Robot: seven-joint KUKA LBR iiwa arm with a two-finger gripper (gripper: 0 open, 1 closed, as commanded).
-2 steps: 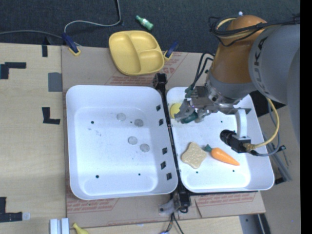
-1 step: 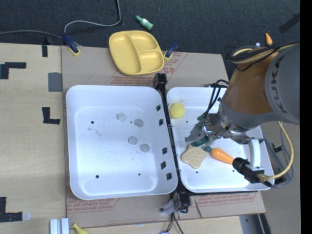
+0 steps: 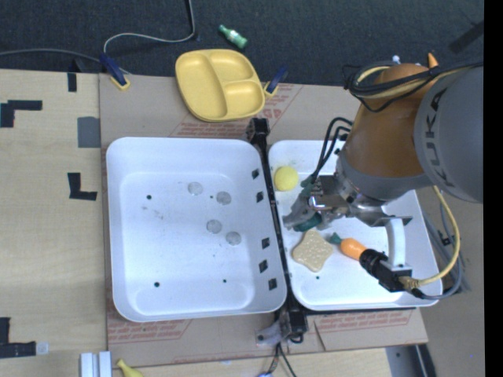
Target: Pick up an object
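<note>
Arm (image 3: 401,132) over right bin (image 3: 354,289); tool (image 3: 302,214) grip unclear; carrot (image 3: 350,247) beside, long axis running left-right.

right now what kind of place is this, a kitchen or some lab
Most likely a robotics lab bench set up for grasping trials, not a kitchen: a KUKA arm reaches over two shallow white bins, toy-like items such as a yellow ball lie inside, and loose cables run behind.

Two bins are set side by side. In the right bin (image 3: 409,289) a ball (image 3: 286,178) is placed behind a toast-shaped piece (image 3: 312,251), with a carrot (image 3: 351,247) just to its right. A divided dish (image 3: 219,84) is placed behind the left bin (image 3: 126,210).
</note>
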